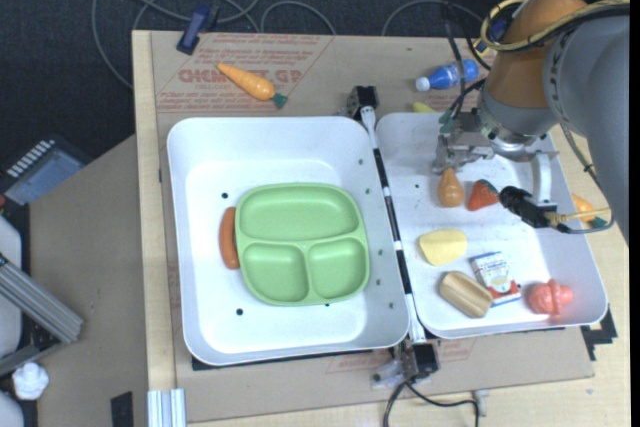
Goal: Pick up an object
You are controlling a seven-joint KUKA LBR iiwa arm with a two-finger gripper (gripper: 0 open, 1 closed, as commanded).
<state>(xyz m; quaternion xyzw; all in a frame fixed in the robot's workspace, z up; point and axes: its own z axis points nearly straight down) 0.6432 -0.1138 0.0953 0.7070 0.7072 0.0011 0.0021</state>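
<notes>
The green tray (300, 243) hides most of an orange sausage-like piece (229, 237) in the left bin (200, 315). The arm (590, 45) runs off the right edge and covers part of the right bin's (570, 310) far corner and a blue bottle (450, 76) behind it.

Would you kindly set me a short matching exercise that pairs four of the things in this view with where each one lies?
Things:
1. green tray
2. carrot
3. bread roll
4. blue bottle

Places:
A. on the cardboard above the left bin
B. in the left bin
C. beyond the right bin's top edge, beside the arm
D. in the right bin, near its bottom edge

Pairs: 1-B, 2-A, 3-D, 4-C
</notes>
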